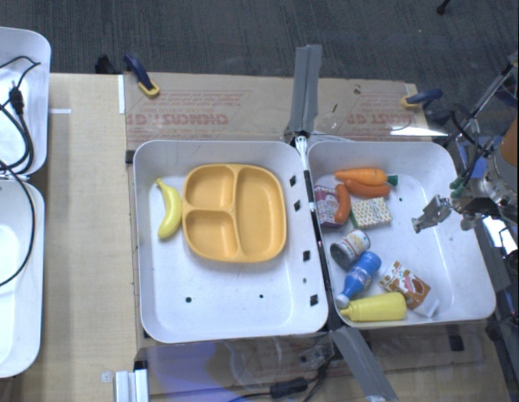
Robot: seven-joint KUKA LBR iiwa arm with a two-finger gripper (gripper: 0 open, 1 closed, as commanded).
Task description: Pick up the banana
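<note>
Banana point(168, 209) beside yellow tray point(235, 212) — hand point(430, 213) well apart.

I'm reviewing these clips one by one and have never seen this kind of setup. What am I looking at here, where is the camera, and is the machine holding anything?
One camera looks down at a slant on a bench with two white bins. The left bin holds a yellow divided plate and, just left of it, the banana the robot should pick up. The right bin holds toy groceries: a carrot, a small can, a blue bottle, a yellow bottle and some packets. The machine is a robot arm reaching in from the right; its gripper is over the right bin, far from the banana. Nothing is visible between its fingers, so the banana lies untouched.
</note>
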